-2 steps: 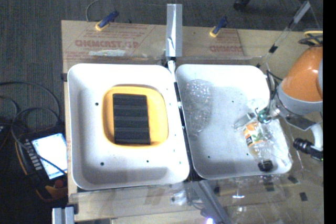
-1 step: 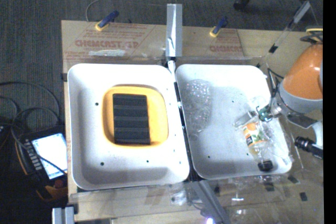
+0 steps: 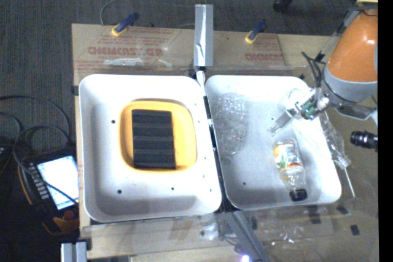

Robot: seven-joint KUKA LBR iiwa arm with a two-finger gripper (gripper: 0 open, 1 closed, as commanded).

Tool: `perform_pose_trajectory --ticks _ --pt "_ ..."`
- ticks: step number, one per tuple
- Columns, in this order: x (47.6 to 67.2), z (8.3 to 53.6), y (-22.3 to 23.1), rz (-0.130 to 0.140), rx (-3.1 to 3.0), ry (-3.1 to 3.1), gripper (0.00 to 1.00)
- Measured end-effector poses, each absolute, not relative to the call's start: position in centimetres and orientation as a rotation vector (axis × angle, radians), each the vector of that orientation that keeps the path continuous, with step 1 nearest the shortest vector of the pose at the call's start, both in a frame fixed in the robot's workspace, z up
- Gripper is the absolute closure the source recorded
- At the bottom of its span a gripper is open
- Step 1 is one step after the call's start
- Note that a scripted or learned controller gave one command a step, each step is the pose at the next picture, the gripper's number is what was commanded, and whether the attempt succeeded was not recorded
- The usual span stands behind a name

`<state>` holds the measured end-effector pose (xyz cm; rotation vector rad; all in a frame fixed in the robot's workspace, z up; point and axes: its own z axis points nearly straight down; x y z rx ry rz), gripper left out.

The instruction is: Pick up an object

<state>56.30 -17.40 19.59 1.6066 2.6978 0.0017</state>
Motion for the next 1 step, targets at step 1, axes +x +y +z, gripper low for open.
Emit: perform_pose_trajectory --ticks 1 --pt "61.86 23.96 -7.67 0.0 1.655 2.67 1.0"
